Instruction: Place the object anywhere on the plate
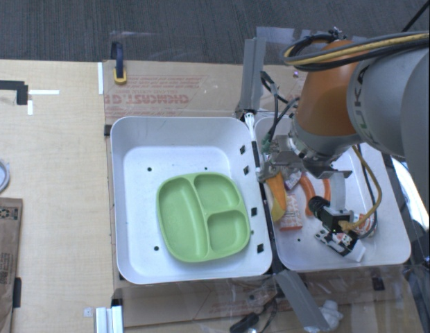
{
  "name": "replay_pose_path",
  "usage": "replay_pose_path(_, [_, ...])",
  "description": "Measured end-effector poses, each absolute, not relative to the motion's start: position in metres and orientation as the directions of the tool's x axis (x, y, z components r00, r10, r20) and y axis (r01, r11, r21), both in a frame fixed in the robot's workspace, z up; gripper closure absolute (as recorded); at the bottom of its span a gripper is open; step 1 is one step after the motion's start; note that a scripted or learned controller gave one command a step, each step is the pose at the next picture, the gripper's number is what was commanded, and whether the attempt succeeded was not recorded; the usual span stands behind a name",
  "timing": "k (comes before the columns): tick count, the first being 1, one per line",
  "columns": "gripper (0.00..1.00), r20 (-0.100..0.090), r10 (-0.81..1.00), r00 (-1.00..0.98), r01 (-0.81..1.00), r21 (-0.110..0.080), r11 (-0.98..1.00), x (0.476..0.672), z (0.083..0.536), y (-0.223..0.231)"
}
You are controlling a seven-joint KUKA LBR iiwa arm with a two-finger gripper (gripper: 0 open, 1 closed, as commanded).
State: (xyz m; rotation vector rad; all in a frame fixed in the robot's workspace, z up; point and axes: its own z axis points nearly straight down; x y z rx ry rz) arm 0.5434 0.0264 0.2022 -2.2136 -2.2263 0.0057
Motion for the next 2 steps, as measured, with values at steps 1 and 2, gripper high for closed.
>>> replay_pose_path(1, [1.0, -0.002, 0.989, -0.146, 0.989, -0.004, 0.146, 0.565, 0.1631, 0.0984])
replay_pose_path(2, [0.0, -0.002, 0.989, -0.145, 0.989, -0.004, 0.145, 0.5652, 0.1632, 0.0982])
